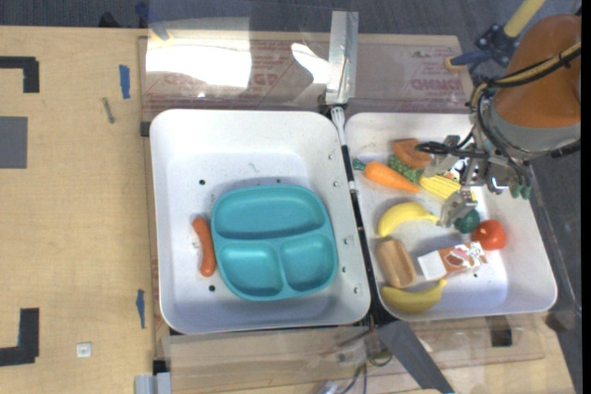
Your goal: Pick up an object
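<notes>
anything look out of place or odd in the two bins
One thing stands out: an orange sausage-shaped toy lies alone on the left white bin's floor, beside the teal three-compartment plate rather than on it. The other toy foods are crowded in the right white bin.

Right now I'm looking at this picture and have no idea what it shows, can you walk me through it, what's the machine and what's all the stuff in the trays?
This is one camera fixed above a bench, looking down at a slant. The grey and orange shape at the right is a robot arm, and at its end is a two-finger gripper, its hand. Two shallow white bins sit side by side. The left bin holds a teal divided plate and a toy sausage beside it. The right bin holds toy food: a carrot, corn, a lemon, a banana, a tomato, a bread roll and a small carton. The gripper is down among the food near the corn; I cannot tell whether it holds anything.
</notes>
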`<state>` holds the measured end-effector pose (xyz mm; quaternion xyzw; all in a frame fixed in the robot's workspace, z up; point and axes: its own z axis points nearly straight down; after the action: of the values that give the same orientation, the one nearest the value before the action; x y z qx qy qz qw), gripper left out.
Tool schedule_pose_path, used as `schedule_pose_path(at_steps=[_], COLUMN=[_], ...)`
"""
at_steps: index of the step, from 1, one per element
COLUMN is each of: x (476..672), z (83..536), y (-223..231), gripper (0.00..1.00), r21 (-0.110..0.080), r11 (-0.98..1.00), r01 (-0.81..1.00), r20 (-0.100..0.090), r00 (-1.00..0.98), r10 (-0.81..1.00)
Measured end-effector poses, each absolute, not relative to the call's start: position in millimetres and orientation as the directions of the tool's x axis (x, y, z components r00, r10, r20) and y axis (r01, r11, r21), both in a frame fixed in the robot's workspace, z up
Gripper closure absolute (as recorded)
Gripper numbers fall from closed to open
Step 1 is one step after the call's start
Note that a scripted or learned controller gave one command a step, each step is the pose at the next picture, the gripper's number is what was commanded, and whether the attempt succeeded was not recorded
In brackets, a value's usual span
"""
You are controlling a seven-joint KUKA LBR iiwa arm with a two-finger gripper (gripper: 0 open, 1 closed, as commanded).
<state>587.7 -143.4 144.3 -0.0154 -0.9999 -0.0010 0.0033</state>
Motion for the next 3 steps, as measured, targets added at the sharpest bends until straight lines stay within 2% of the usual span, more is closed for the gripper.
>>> schedule_pose_path(at_steps=[1, 2, 3], x=[604.3, 646.5, 574.3], z=[89, 88, 89], y=[-99, -96, -127], gripper=[0.00, 0.00, 0.00], r21=[0.001, 0.000, -0.001], r11=[0.994, 0.998, 0.998], r01=[0.111, 0.060, 0.061], r20=[-0.011, -0.011, -0.010], r00=[-0.994, -0.998, -0.998], r10=[0.111, 0.060, 0.061])
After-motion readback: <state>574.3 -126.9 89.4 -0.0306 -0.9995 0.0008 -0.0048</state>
